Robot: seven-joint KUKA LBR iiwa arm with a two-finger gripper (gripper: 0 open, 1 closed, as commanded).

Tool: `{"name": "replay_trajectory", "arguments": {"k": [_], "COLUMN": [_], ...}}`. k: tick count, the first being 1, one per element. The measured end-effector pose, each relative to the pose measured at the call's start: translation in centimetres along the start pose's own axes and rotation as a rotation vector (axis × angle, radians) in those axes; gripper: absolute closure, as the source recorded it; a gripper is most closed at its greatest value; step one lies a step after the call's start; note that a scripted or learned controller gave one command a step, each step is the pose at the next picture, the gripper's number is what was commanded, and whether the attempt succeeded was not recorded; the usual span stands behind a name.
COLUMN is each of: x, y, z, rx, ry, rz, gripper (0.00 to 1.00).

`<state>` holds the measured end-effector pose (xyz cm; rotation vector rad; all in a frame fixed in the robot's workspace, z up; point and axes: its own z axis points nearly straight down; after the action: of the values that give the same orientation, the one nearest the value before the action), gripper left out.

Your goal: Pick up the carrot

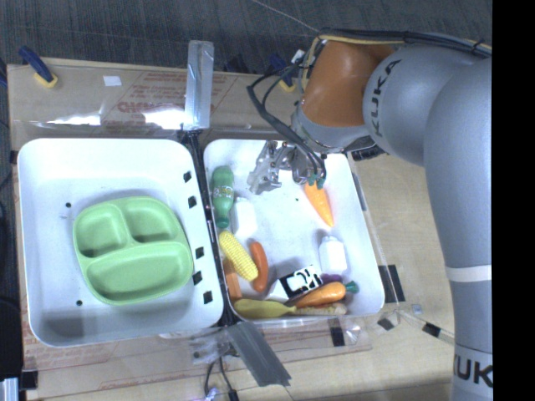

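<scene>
Jaws of the gripper [282, 167] hang over the right bin [361, 224], and whether they are spread or pressed together cannot be told. Just beside them, the carrot [320, 203] lies on the bin floor near its right wall.

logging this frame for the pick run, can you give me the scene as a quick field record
target: carrot, right bin, near its right wall, tip pointing down the view
gripper: gripper above the bin's upper part, up-left of the carrot
carrot held: no, it lies apart from the gripper
same bin: corn cob, green bottle, white bottle, banana
left bin: green divided plate
</scene>
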<state>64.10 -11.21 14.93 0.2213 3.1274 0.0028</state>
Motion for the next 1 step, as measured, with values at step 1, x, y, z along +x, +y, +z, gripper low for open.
{"name": "replay_trajectory", "arguments": {"k": [1], "x": [0.37], "y": [-6.99], "z": [5.76], "rx": [0.001], "ry": [0.009], "rz": [-0.216], "gripper": [1.00]}}
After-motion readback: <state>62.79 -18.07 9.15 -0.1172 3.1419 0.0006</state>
